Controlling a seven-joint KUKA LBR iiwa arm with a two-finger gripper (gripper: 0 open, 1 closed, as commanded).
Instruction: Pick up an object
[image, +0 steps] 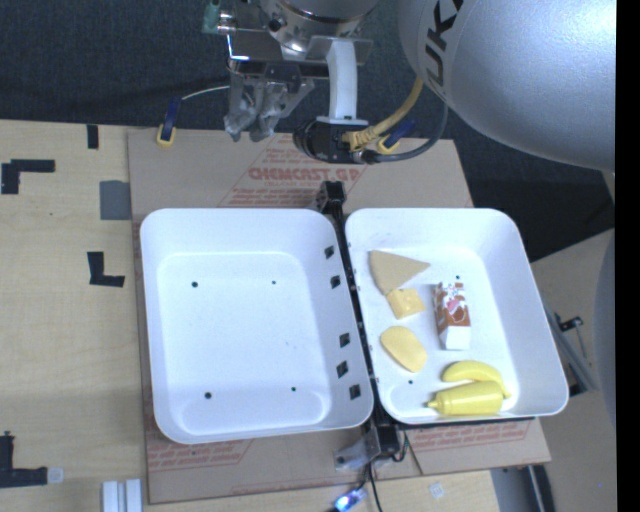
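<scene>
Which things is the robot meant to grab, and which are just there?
For the job: hand; cheese wedge; cheese cube; yellow oval; carton; banana; mustard bottle.
Just there: left bin; right bin; cardboard.

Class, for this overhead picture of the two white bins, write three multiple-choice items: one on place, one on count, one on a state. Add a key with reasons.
1. Which shallow white bin holds the toy food?
A. left bin
B. right bin
C. both

2. How many items lie in it?
A. three
B. six
C. nine

3. Where is the grey two-finger gripper?
A. raised beyond the bins' far edge
B. down inside the right bin
C. pressed on the yellow bottle

Key:
1 B: the pale wedge and the rest lie in the right bin.
2 B: wedge, small cube, oval, red-and-white carton, banana, yellow bottle.
3 A: the gripper hangs over the cardboard.
</scene>
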